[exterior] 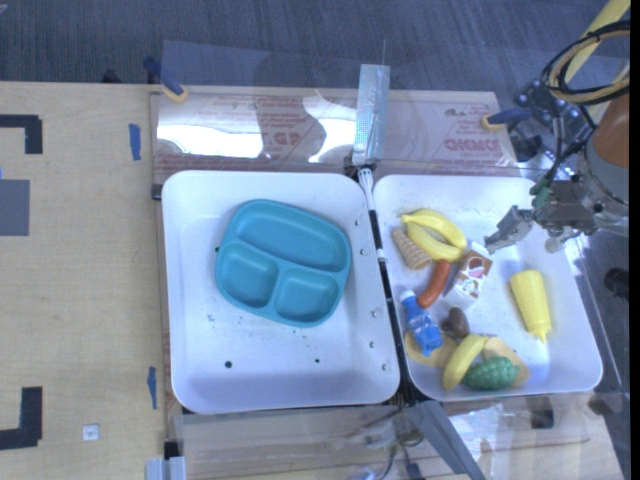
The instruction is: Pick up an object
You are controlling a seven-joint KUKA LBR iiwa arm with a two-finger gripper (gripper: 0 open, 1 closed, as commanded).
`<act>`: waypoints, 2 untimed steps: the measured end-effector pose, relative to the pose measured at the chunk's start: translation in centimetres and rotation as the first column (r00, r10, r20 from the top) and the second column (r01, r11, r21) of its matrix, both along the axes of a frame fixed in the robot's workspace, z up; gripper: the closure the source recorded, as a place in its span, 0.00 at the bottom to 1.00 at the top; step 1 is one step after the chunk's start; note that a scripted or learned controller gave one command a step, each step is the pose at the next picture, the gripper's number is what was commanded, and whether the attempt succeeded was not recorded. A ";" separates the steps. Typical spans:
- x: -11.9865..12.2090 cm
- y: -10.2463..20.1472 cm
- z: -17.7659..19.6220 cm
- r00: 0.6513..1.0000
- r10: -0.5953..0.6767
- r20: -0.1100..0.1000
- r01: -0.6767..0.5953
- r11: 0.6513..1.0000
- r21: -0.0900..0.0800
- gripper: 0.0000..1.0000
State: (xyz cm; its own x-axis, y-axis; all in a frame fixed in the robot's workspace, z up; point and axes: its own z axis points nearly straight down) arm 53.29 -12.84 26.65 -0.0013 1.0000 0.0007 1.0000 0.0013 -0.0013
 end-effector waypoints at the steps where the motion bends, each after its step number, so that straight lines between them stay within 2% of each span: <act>1: 3.5 2.8 -15.0 0.999 0.028 0.039 -0.027 1.000 -0.010 0.00; 2: 5.0 2.3 -15.9 0.989 0.143 0.042 -0.143 0.990 -0.019 0.00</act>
